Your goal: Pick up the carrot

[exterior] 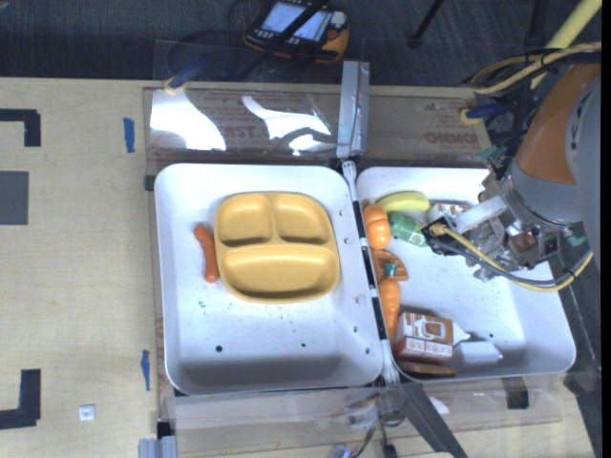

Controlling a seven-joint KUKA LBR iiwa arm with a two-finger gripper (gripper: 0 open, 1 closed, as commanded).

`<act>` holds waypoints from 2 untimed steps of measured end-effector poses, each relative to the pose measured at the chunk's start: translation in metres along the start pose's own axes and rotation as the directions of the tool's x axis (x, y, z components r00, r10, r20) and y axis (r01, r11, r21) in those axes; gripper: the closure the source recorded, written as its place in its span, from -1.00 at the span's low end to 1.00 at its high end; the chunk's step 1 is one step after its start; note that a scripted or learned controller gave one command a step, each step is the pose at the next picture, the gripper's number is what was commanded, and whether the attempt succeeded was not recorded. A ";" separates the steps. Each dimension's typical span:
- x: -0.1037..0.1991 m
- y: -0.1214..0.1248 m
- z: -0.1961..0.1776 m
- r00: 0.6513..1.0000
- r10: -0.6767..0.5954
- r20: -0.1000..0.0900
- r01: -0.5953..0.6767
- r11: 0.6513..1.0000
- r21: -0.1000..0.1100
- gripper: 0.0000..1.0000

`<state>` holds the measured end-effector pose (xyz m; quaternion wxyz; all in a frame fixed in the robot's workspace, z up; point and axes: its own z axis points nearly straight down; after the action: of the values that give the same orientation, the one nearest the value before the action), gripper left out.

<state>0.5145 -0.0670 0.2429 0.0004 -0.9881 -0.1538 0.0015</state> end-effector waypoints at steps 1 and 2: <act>-0.022 0.000 0.060 0.999 -0.054 0.002 0.054 0.999 0.003 1.00; -0.019 -0.057 0.060 0.998 0.062 0.003 -0.062 0.998 0.004 1.00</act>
<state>0.4786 -0.0182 0.1834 0.0021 -0.9924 -0.1233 0.0034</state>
